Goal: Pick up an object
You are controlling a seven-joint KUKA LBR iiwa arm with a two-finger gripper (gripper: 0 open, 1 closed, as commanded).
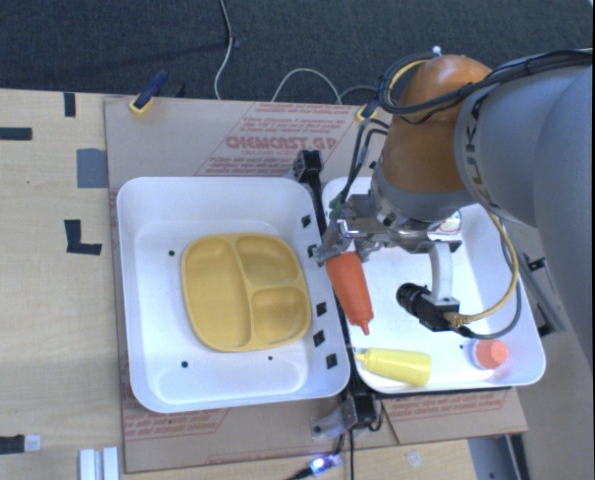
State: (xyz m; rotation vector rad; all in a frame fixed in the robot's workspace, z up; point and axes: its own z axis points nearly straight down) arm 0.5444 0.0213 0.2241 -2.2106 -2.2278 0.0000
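Observation:
My gripper [341, 240] hangs over the left wall of the right bin [512, 368], and the grey arm reaches in from the right. An orange carrot-shaped toy [351, 290] hangs from it with its upper end between the fingers. Its tip points down and to the right, across the rim between the two bins. A yellow bottle-like object [397, 366] lies at the front of the right bin. In that bin's front right corner sits a small orange-pink round piece [491, 354].
The left bin [147, 368] holds a yellow divided plate [245, 290] in its middle. Both bins rest on a cardboard sheet [267, 143]. A blue-and-yellow clip [148, 92] lies at the cardboard's far left corner.

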